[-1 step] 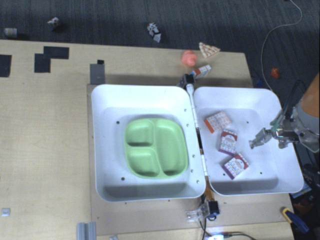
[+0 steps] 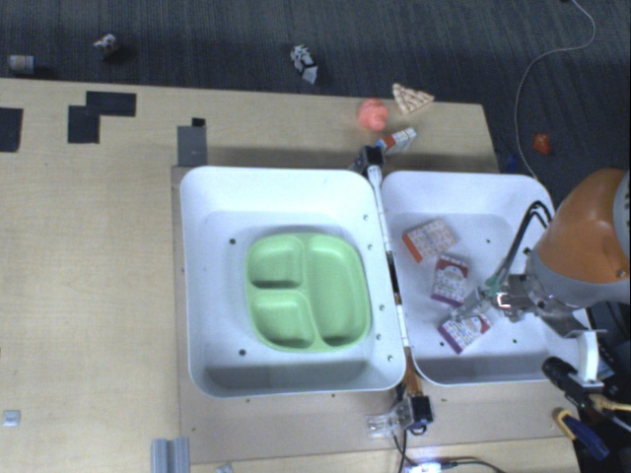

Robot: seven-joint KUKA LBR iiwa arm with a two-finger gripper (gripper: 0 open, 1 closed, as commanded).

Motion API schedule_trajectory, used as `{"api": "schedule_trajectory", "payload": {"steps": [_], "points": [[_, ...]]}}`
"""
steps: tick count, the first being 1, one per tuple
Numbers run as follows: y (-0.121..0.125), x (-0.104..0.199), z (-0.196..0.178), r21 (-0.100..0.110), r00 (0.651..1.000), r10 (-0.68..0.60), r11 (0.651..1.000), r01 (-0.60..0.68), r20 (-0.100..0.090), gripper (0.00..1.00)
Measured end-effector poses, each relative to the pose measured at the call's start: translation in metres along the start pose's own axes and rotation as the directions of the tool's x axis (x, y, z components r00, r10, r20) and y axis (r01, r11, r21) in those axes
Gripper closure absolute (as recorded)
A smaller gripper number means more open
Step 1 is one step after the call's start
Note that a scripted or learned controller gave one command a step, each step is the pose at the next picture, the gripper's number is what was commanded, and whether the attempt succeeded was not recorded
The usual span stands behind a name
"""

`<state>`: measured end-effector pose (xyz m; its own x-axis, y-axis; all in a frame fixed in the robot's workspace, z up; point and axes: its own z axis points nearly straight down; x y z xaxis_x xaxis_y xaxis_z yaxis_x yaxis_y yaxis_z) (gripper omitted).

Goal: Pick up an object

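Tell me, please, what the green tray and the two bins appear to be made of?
The green tray looks like moulded plastic: uniform pale green, rounded compartments, soft sheen. The left bin and right bin also seem plastic: smooth white, rounded corners, though painted metal cannot be excluded.

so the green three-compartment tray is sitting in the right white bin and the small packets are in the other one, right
Not quite. The camera view shows the green three-compartment tray in the left white bin; the small packets lie in the right white bin, where the gripper is reaching.
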<state>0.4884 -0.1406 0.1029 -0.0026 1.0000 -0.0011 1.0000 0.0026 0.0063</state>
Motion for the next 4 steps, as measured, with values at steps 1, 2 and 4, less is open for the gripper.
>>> {"api": "schedule_trajectory", "payload": {"steps": [1, 2, 4], "points": [[0.002, 0.001, -0.011, -0.003, 1.000, -0.002, 1.000, 0.002, -0.002, 1.00], [0.002, 0.002, -0.011, -0.003, 1.000, -0.002, 1.000, 0.002, -0.002, 0.00], [0.005, 0.053, 0.001, -0.018, 1.000, 0.003, 1.000, -0.002, 0.007, 1.00]]}}
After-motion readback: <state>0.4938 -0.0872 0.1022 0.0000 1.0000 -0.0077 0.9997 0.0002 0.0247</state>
